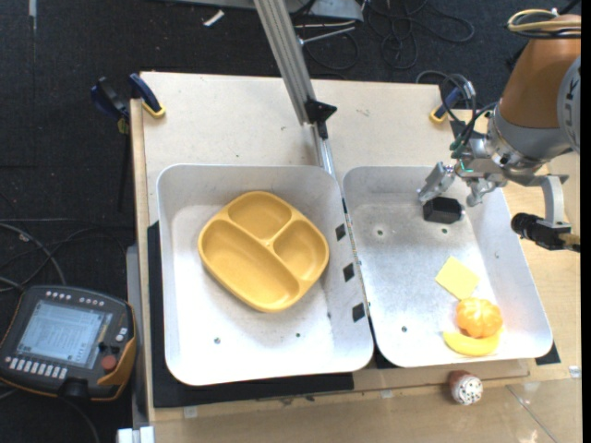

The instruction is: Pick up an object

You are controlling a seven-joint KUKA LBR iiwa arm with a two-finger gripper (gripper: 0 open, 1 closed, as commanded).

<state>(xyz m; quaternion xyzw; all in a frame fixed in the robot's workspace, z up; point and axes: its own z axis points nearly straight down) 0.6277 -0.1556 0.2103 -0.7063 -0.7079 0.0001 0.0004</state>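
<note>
Upper right: my gripper (454, 190) hangs released over the black block (442, 210), not gripping it. Nothing lifted yet.

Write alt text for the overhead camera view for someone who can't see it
A grey and orange robot arm reaches from the right, its gripper above a small black object in the right bin, which also holds a yellow block, an orange and a banana. The left bin holds a yellow divided plate.
</note>
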